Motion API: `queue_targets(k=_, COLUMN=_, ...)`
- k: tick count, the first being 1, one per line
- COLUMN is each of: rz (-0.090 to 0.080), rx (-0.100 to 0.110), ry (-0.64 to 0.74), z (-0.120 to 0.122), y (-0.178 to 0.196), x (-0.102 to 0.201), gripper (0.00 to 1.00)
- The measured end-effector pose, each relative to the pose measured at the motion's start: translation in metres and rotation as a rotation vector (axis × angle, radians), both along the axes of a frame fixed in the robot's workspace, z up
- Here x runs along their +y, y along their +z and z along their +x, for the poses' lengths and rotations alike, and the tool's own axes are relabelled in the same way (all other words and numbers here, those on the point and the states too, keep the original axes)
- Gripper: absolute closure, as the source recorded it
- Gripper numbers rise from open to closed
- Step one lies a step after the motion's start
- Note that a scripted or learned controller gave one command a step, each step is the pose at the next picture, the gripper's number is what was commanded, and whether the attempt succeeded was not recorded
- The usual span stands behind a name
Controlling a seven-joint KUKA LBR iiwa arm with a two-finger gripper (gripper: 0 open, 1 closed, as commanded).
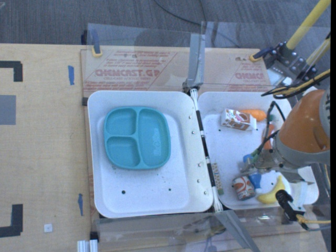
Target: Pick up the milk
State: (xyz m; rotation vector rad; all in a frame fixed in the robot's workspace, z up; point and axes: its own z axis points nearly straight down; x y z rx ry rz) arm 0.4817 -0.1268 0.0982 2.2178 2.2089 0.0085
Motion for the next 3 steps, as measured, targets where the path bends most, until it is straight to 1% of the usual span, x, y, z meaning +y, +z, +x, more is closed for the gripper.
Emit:
queue_targets(k=1, rz=0.0, rx=0.0, ry=0.0, z=0.0, y=0.0, x=0.0, gripper=0.0)
queue_targets(k=2, rz=0.0, rx=0.006, ry=0.09, z=-0.001, y=-0.01, x=0.007, gripper=0.0)
queue_targets(k=3, rz=0.0, rx=0.002, ry=0.088, z=0.0, y=0.0, x=0.007, gripper=1.0)
